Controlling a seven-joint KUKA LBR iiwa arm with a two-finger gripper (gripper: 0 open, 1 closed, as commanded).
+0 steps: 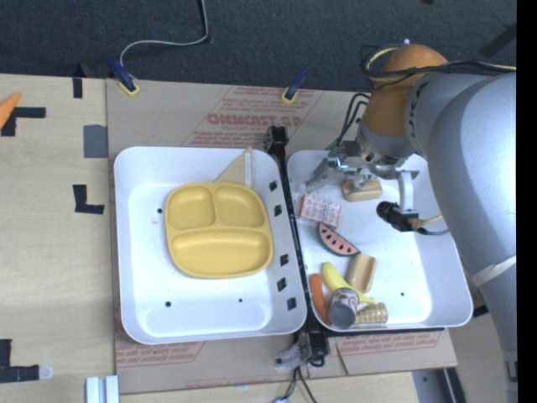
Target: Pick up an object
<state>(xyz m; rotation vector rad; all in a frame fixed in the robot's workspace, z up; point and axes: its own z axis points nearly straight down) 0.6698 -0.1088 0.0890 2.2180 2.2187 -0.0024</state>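
Tan block (362, 191) at right bin's (436, 305) 12 o'clock | gripper (357, 173) above, grip unclear | drop straight, centred.

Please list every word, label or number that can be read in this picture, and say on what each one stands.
"CHEMCAST GP": red print on the brown cardboard sheet behind the left bin.
Smaller red lines under it: too blurred to read.
Red-patterned packet in the right bin: print too small to read.
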